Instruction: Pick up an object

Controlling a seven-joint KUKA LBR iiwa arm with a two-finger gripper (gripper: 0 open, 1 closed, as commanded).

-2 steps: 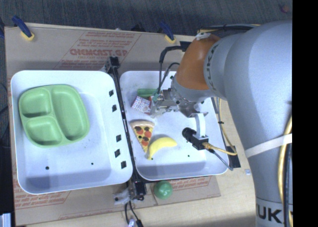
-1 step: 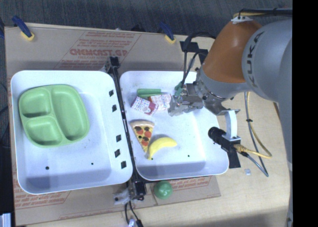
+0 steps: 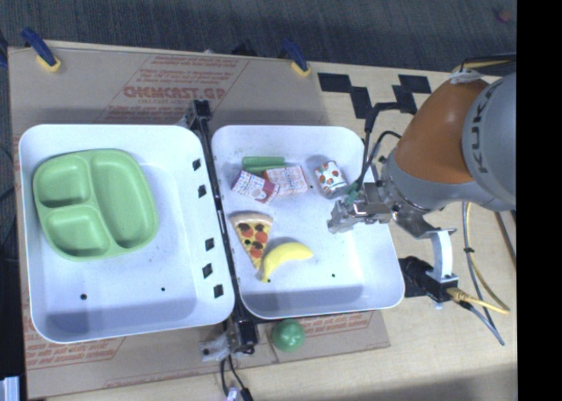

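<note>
Along the near rim of the right bin (image 3: pixel 307 307) bare white floor lies open, and just above it the banana (image 3: pixel 285 256) lies with its long axis slanting up to the right, beside the pizza slice (image 3: pixel 253 235). Farther back, the gripper (image 3: pixel 349 213) hangs over the bin's right side, the banana down-left of it and apart; whether its fingers are spread or closed cannot be told
</note>
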